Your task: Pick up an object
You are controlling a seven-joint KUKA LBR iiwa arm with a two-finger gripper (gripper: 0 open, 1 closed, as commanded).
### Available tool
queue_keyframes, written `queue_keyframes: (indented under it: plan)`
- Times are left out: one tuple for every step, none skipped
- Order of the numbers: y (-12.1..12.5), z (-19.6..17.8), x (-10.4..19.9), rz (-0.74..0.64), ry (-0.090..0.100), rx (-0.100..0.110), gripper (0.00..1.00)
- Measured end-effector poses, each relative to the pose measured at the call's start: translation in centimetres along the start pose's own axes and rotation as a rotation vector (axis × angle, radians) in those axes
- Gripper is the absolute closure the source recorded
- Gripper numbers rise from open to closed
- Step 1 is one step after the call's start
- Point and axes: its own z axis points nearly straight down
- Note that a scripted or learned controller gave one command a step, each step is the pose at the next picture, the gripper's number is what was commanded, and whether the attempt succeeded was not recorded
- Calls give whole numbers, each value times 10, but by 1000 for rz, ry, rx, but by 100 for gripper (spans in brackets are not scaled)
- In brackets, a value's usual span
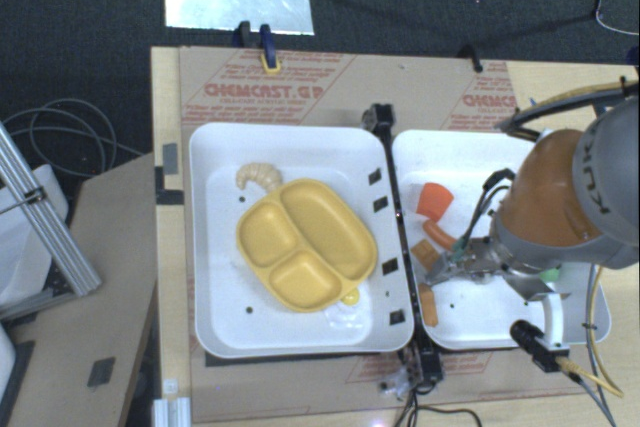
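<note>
The right bin [470,147] holds several small orange and brown items. An orange cup-shaped piece [435,200] lies near its left wall. Just below it lie a slim orange stick [437,235] and a brown block [427,255]. Another orange stick [428,305] rests along the bin's lower left wall. My gripper [452,261] is low over the left part of this bin, right beside the brown block and the slim stick. The bulky grey and orange wrist [545,205] hides the bin's middle and right side.
The left bin [215,245] holds a yellow divided plate [305,243] and a pale curved piece [258,176] above it. A black divider [395,225] runs between the bins. Cables [585,375] trail at the lower right. A clamp [268,50] sits at the bench's far edge.
</note>
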Motion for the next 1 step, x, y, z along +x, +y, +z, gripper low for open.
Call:
queue_keyframes:
  plan:
    - [61,3,-15,-3,-4,-13,0]
